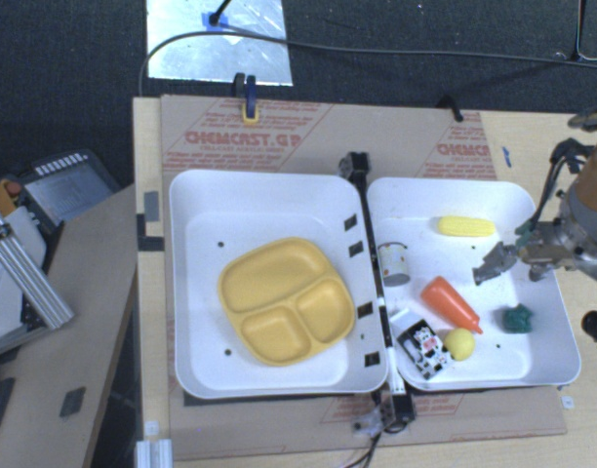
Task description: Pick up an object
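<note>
Bench surface is seen in tan, with a brown printed cardboard sheet laid under two white bins side by side; dark carpet fills the background.

Nearest the camera, in the right bin, a small black-and-white printed item is found at the front edge, close to the divider. A small yellow ball-like object is touching or just beside it on the right. An orange carrot-shaped toy is laid at a slant just behind the ball, its tip apparently touching it. A small dark green object is seen to the right, apart from the carrot.

Left bin is occupied by a yellow three-compartment plate, set roughly central.

Mid-depth, the gripper is seen above the right bin, between the carrot and the green object, reaching in from the right on the grey arm. Nothing is seen held between its fingers; whether the claw is wide or narrow cannot be told from this angle.

A small white-and-metal cylinder is lying just beside the divider, well left of the gripper.

Further back, a yellow corn-shaped toy is laid near the bin's rear wall.

Beyond the bins, a yellow-and-blue clamp is fixed on the cardboard's far edge, and a shiny foil sheet is laid on the carpet behind it.
</note>
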### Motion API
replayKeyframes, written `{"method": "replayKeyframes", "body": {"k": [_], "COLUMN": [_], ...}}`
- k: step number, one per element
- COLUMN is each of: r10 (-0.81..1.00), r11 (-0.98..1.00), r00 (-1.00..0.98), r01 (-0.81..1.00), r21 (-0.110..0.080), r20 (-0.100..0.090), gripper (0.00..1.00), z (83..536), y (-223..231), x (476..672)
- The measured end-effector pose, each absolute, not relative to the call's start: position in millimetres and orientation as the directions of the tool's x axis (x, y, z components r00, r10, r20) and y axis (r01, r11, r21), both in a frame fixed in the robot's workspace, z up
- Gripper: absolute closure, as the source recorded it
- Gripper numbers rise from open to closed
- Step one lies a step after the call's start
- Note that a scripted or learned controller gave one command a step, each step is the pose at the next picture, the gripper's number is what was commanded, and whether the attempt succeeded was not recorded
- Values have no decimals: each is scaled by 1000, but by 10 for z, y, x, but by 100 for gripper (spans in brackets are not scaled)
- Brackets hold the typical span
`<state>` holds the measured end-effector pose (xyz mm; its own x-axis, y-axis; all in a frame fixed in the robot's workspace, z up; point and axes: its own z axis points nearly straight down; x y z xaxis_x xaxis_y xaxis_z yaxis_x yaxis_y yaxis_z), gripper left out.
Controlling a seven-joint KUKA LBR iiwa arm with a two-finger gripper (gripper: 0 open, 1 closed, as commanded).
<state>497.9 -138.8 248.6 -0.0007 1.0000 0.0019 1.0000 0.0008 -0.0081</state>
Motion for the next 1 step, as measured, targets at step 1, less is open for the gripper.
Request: {"method": "replayKeyframes", "body": {"k": [1], "r10": [1000], "r11": [3], "r00": [-3], "r01": [1000], "r21": [2], "r20": [0], "gripper": [0], "z": [2534], "y": [-1387], "x": [5000]}}
